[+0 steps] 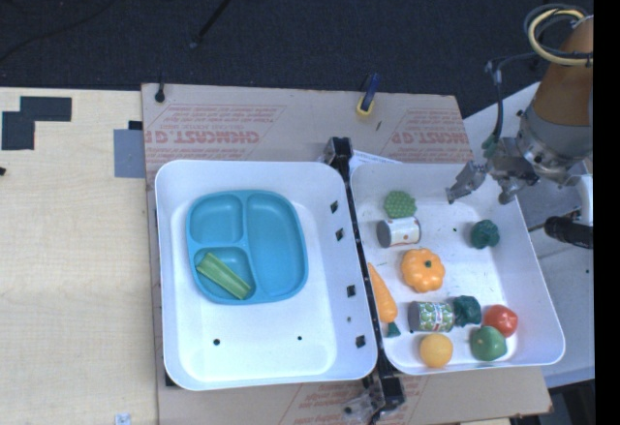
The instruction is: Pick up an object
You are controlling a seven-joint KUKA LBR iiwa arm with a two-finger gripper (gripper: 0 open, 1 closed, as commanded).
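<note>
Arm point(562, 94) angled in from right — pincer point(487, 183) spread, unladen, over right bin's point(542, 288) far edge.

Two white bins point(184, 336) sit on brown cardboard point(242, 128) printed with red lettering. The left bin holds a light blue divided plate point(276, 249) bearing a pale green piece point(223, 275). The right bin carries an orange pumpkin point(423, 270), a yellow ball point(436, 350), a red-and-green fruit point(494, 331), a dark teal lump point(485, 234), possibly rubber, and an orange carrot point(383, 297).

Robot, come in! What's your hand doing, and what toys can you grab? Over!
Hand open, above right bin's far edge, holding nothing. Nearest: dark green toy. Nothing blocking it.
</note>
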